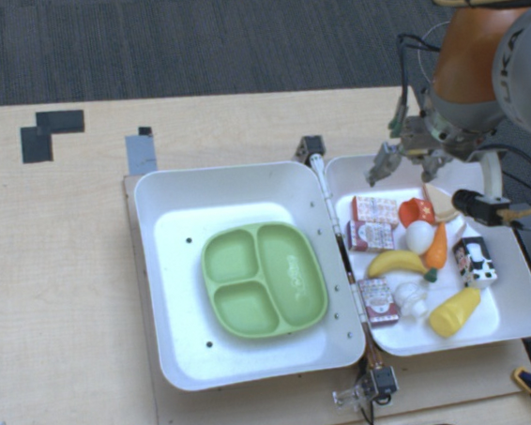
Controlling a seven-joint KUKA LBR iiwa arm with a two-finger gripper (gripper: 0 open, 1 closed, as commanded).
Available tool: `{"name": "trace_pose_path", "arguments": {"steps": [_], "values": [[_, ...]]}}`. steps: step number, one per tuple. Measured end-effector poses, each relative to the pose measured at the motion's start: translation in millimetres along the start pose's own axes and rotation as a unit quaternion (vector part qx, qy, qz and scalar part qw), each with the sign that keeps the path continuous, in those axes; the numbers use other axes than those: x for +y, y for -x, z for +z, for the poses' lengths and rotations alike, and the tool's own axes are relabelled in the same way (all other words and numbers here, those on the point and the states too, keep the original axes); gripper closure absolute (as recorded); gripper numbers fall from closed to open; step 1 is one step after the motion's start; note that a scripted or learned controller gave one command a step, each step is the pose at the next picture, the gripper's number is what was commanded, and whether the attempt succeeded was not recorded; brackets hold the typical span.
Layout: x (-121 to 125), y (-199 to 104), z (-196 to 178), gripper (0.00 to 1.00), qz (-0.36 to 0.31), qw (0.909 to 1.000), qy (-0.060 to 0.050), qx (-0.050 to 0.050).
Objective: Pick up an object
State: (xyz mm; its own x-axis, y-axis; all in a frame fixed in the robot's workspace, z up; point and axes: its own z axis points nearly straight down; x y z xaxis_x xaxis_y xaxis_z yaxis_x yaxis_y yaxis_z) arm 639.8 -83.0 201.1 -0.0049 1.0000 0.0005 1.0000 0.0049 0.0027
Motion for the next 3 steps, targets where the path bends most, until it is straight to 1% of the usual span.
{"name": "trace_pose_path", "arguments": {"steps": [1,2,3], "values": [[-56.8,21.8,103.8,0.0,0.001,1.0,0.003,-0.001],[-142.8,25.7,113.8,0.0,0.002,1.0,0.004,-0.001],[-140.5,25.4,102.3,1.0,0.001,1.0,0.007,-0.002]]}}
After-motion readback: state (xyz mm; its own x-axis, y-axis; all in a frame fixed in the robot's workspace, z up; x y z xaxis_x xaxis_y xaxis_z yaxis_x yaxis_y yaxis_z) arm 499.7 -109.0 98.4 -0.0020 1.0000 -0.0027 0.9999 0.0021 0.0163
